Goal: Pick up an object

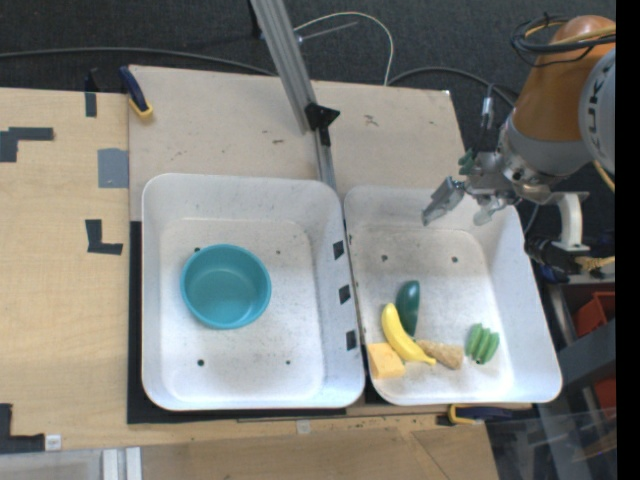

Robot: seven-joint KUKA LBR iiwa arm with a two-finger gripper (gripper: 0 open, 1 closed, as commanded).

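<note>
Bare right-bin (520,268) floor beneath spread, unladen hand (462,206) near back rim, banana (400,334) well apart.

arm (575,78) cut off at right edge

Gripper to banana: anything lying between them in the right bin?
In the camera view, only bare speckled bin floor lies between the gripper and the banana; the dark green piece sits just beside the banana's upper end.
</note>
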